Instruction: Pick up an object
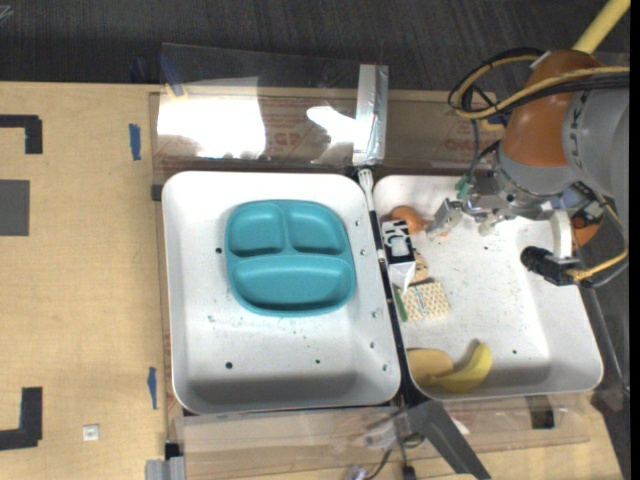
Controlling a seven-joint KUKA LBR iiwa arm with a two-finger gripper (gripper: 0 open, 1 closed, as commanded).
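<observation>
My bench (70, 298) is a pale wooden top with black corner marks near its left edge and small strips of blue tape (134, 141) on it. Two shallow white bins sit directly on it, side by side and touching. The left bin (190, 358) lies around the middle of the bench; the right bin (560, 358) reaches toward the right edge. Along the far edge, just behind the left bin, a clear plastic sheet (260, 118) lies on the wood, catching glare.

Teal tray (290, 255) in a white bin (190, 298); yellow banana (462, 366); speckled sponge (425, 301).
</observation>
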